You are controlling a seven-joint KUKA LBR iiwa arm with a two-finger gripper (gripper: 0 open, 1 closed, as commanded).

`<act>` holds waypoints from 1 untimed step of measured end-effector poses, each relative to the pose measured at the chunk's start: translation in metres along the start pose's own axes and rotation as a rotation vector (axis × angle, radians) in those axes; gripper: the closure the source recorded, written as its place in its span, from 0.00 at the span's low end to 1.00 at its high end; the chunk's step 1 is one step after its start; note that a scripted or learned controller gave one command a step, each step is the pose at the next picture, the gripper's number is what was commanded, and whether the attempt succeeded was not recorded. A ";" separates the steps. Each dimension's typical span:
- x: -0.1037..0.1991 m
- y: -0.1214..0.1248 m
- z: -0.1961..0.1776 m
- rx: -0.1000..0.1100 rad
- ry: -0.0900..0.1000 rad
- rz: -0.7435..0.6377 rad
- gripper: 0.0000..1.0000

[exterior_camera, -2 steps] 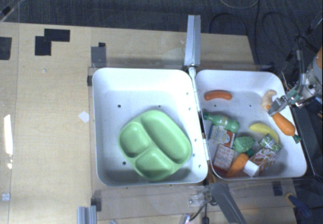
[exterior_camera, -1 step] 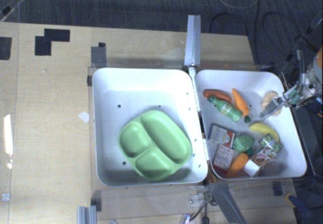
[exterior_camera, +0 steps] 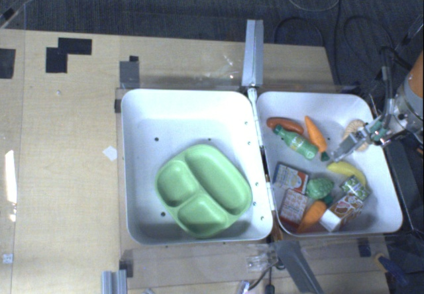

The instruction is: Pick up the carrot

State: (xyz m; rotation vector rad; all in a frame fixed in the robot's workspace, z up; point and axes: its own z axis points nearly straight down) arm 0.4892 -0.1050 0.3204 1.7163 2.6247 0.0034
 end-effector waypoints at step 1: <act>-0.041 -0.017 -0.025 0.000 -0.001 -0.056 0.00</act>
